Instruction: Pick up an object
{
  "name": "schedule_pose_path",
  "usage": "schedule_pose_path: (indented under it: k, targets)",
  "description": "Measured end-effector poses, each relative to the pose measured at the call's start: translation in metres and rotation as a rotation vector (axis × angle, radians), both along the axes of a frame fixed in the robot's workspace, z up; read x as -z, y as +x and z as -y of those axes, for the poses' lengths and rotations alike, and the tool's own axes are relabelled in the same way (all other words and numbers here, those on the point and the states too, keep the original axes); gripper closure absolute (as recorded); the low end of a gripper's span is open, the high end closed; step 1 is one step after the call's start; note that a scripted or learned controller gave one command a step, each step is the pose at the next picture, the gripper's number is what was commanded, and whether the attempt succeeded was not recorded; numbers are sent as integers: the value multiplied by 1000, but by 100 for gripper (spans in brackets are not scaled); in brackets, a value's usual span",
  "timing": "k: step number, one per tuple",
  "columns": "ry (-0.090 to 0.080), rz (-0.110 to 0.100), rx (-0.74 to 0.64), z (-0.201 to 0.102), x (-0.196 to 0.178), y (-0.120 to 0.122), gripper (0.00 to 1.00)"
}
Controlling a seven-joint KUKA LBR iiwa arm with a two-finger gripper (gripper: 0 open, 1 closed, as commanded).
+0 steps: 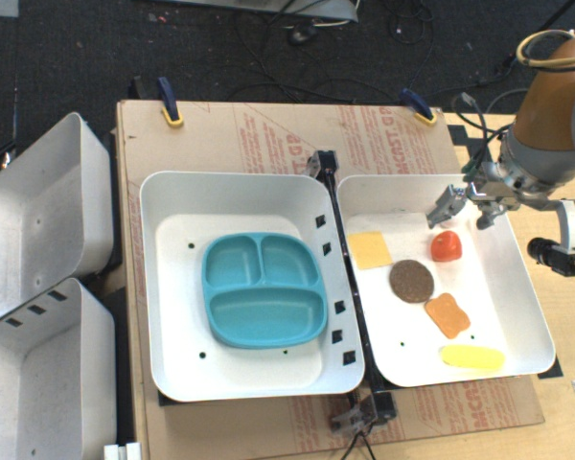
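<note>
Two shallow white bins sat side by side on the table [268,123], whose top was a sheet of brown cardboard held by clamps at its far edge. The left bin [163,286] held a teal divided plate [264,289] with three compartments, lying flat near the bin's middle. The right bin [527,295] held five toy food pieces: a yellow cheese slice [370,250] near the bin's left wall, a round dark brown patty [411,281] just beside it toward the front, a red tomato [447,246] to the right of the cheese, an orange toast-shaped piece [448,314] in front of the patty, and a yellow banana-like piece [472,356] close to the front wall. None of these pieces touched another, though the patty and the orange piece lay close.

The arm reached in from the right, its orange band high at the right side of the view. The tool [467,210] hovered over the far right part of the right bin, just above and behind the tomato. Its two fingers stood spread apart, one toward the left and one toward the right, with nothing between them. The tomato rested on the bin floor, apart from the fingers.
</note>
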State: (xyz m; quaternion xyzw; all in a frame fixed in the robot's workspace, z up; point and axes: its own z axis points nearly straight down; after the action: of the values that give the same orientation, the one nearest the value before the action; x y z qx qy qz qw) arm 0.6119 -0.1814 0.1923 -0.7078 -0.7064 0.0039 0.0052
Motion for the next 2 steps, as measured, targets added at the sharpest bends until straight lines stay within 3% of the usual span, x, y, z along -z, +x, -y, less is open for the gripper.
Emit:
schedule_pose_path:
  k: [1, 2]
  targets:
    - [-3, 13, -3, 0, -8, 3, 0]
    - [-1, 9, 0, 1, 44, -7, 0]
